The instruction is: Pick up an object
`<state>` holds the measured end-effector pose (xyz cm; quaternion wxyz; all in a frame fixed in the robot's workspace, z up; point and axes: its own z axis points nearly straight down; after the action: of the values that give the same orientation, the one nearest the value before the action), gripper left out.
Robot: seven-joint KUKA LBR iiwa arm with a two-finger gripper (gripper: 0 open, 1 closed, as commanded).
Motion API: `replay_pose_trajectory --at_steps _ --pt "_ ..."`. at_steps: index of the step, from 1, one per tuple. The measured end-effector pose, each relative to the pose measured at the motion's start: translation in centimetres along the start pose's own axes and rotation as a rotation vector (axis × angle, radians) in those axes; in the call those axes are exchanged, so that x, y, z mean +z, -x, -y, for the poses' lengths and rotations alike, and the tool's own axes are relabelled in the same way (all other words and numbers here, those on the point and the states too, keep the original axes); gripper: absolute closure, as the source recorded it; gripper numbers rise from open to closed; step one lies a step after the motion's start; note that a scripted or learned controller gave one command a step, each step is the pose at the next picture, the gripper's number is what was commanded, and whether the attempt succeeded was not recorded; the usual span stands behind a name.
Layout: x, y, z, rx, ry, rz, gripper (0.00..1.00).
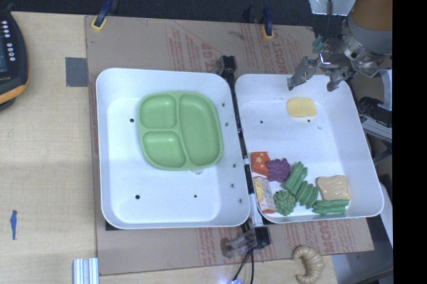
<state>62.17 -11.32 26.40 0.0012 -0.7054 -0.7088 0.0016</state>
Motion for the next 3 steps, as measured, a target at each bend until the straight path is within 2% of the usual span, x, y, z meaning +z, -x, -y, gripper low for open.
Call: replay_pose_trajectory --at_steps 1,2,3 --pt "13.0 4.6 -3.3 0.003 -0.009 0.001 0.00" --pt "4.5 10.2 -1.6 0.005 0.008 0.004 0.00" --pt "18.0 8.5 -2.1 -0.002 -0.010 -0.003 0.00"
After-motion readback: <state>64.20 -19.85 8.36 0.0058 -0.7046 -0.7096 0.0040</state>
